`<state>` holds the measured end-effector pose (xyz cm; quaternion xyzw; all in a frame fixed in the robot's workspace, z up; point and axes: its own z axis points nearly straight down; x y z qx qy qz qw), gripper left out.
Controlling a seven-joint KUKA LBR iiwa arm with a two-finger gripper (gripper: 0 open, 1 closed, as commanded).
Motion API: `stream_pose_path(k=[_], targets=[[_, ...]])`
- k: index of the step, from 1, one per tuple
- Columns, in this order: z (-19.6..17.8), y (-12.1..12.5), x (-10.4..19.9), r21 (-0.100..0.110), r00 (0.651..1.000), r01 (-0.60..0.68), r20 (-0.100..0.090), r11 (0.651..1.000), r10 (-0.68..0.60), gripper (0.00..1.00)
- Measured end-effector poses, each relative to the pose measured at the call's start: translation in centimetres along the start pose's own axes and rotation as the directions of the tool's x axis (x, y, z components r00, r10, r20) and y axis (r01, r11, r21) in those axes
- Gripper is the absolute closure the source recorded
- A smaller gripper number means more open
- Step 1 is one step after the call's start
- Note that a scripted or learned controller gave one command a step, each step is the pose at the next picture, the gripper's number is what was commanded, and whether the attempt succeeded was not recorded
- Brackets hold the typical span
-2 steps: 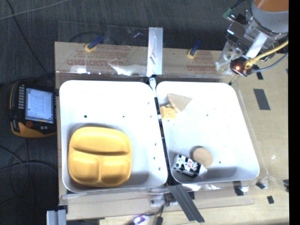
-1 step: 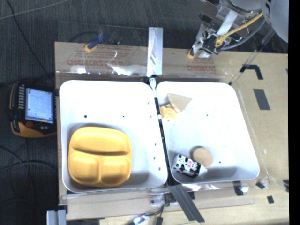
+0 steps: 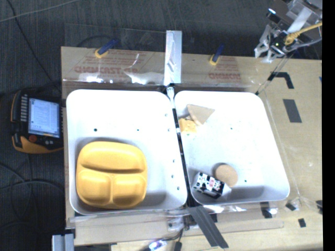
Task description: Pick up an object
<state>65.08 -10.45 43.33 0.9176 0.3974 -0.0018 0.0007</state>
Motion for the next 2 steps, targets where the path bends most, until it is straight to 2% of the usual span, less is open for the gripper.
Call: stream_pose_path(k=[1, 2], targets=[[0.1, -1.9, 2.9, 0.002, 0.996, -0.094, -0.001, 0.996, 0.094, 1.00], [0.0, -5.0, 5.0, 0.003, 0.984, -0.181, 0.000, 0.984, 0.181, 1.00]])
